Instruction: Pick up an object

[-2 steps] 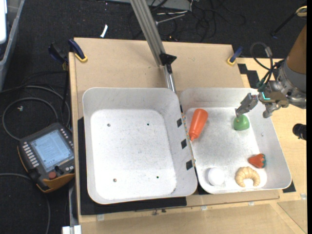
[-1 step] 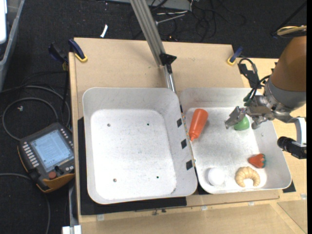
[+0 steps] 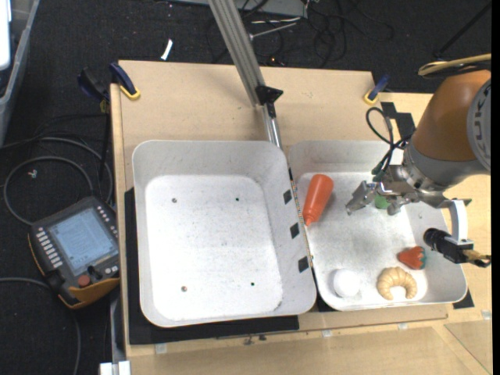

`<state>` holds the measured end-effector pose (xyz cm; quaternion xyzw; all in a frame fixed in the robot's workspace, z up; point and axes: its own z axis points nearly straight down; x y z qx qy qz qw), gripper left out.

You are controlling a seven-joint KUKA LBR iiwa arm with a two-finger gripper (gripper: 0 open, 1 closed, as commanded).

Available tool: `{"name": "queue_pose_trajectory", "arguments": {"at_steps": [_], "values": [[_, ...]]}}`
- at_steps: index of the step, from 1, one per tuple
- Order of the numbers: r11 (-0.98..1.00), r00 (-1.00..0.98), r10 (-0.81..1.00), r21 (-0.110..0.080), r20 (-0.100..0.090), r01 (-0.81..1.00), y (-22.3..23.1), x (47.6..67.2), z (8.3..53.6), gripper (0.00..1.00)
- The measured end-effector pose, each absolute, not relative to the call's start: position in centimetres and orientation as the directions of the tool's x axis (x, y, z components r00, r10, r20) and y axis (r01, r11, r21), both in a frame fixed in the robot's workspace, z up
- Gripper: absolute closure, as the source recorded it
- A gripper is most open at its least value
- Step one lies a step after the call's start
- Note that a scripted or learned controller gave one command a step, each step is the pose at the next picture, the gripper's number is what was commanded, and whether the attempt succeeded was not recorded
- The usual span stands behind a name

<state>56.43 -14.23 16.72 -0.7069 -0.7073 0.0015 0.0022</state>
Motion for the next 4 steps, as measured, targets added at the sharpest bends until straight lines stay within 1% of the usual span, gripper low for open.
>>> {"name": "queue_pose_trajectory", "arguments": {"at_steps": [1, 2, 3, 4], "values": [[-0.001, 0.002, 1.0, -0.006, 0.001, 1.0, -14.6, 55.4, 11.6, 0.0], [-0.001, 0.001, 1.0, 0.001, 0.0, 1.0, -14.6, 55.6, 12.9, 1.0], [-0.001, 0.002, 1.0, 0.006, -0.002, 1.0, -15.4, 55.3, 18.8, 1.0], [0.002, -0.002, 1.0, 0.004, -0.001, 1.0, -15.4, 55.4, 20.8, 1.0]]}}
